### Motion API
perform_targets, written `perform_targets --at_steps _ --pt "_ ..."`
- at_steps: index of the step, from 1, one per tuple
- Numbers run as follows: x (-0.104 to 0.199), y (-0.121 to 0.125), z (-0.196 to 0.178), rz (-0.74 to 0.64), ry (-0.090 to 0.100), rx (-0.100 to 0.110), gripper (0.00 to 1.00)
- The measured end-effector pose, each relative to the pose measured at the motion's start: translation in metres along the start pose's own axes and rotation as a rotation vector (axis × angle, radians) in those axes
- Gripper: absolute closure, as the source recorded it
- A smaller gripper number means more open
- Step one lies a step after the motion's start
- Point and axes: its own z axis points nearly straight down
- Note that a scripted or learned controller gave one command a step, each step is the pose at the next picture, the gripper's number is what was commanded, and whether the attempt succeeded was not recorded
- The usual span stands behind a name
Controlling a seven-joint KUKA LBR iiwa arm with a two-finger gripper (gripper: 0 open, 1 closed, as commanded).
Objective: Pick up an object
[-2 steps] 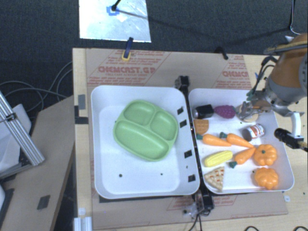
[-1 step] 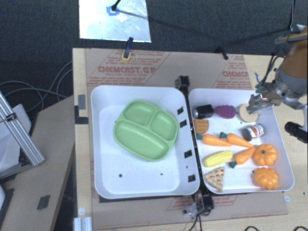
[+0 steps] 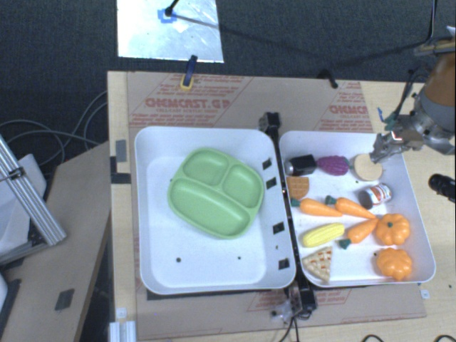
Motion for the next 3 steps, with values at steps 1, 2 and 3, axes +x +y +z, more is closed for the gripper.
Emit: perform_targets --at_steps 1,2,3 --pt "0.056 0.003 -0.007 -0.002 0.002 0.002 1.00" --pt "0.102 0.005 -0.005 -0.002 0.001 0.003 1.00" --pt "0.158 0.022 0.005 -0.002 0.002 0.001 1.00"
